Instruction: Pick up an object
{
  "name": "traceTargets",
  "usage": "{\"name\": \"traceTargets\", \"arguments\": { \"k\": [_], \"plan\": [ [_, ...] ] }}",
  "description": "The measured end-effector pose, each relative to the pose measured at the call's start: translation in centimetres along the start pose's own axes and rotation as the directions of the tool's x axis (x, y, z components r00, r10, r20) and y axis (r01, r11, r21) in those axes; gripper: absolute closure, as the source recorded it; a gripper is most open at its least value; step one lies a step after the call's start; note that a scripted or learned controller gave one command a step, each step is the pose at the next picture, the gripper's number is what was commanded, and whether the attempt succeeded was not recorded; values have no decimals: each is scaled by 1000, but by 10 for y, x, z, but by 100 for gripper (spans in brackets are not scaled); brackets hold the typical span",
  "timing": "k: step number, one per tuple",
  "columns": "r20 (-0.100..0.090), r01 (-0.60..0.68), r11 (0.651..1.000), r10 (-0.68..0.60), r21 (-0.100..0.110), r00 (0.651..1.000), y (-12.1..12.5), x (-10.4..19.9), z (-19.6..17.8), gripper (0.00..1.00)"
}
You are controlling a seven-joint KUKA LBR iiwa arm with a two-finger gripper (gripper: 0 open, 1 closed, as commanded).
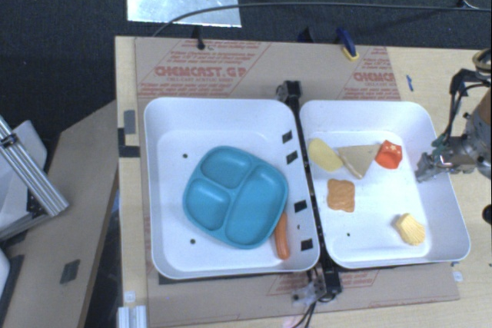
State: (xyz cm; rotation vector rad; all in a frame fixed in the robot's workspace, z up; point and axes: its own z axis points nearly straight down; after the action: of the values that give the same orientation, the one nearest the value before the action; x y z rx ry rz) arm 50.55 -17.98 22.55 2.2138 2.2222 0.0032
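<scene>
The right bin [430, 119] holds several toy foods: a pale yellow piece [325, 155], a tan wedge [357, 160], a red strawberry-like piece [390, 154], an orange waffle-like piece [341, 194] and a yellow chunk [410, 229]. My gripper [429, 167] hangs at the bin's right rim, to the right of the red piece and apart from it. No object shows between its tips.
The left bin [165, 119] holds a blue divided plate [235, 196], with an orange carrot-like stick [282, 236] by its lower right edge. A black divider [301, 165] runs between the bins. Cardboard [200, 65] lies under both.
</scene>
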Motion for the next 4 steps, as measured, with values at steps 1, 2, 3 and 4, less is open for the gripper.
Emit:
{"name": "traceTargets", "arguments": {
  "k": [1, 2, 3, 4],
  "plan": [
    [0, 1, 1000, -1, 0, 1000, 1, 0, -25, 100],
    [-3, 7, 1000, -7, 1, 1000, 11, 53, -33, 100],
    [-3, 7, 1000, -7, 2, 1000, 16, 103, -37, 100],
    [-3, 6, 1000, -6, 3, 1000, 26, 157, -21, 100]
  ]
}}
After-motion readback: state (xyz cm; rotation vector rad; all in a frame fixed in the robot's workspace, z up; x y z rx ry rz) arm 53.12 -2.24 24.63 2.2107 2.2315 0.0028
